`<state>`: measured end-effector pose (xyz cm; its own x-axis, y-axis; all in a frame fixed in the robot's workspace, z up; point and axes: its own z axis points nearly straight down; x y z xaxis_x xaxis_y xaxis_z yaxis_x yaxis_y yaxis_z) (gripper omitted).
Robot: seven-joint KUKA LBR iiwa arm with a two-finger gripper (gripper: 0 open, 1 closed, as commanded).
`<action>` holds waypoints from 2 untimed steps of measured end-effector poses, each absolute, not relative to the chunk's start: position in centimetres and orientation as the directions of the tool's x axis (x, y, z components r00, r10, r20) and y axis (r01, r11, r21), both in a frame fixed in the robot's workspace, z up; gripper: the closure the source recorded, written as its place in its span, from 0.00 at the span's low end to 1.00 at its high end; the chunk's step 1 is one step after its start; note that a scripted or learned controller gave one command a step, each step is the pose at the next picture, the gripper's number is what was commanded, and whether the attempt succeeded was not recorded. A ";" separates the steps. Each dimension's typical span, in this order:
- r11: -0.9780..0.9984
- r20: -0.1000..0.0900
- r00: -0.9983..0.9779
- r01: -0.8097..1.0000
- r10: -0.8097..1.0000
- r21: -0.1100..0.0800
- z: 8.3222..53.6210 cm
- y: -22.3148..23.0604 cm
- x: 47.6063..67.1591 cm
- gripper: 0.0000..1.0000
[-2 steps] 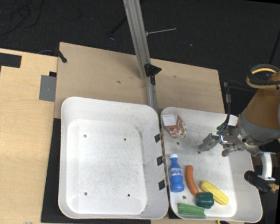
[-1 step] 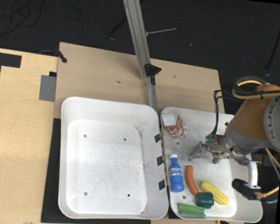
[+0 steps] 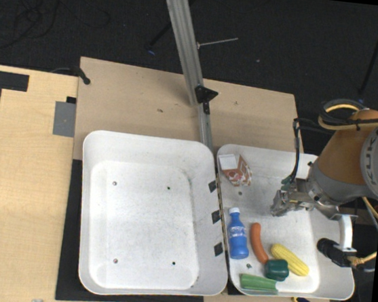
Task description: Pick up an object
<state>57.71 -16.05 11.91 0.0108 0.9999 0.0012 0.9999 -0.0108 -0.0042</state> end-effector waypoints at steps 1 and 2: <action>-0.005 0.000 0.005 1.000 1.000 0.001 16.1 -16.0 57.9 1.00; 0.001 -0.001 -0.001 1.000 1.000 0.003 21.4 -16.1 58.0 1.00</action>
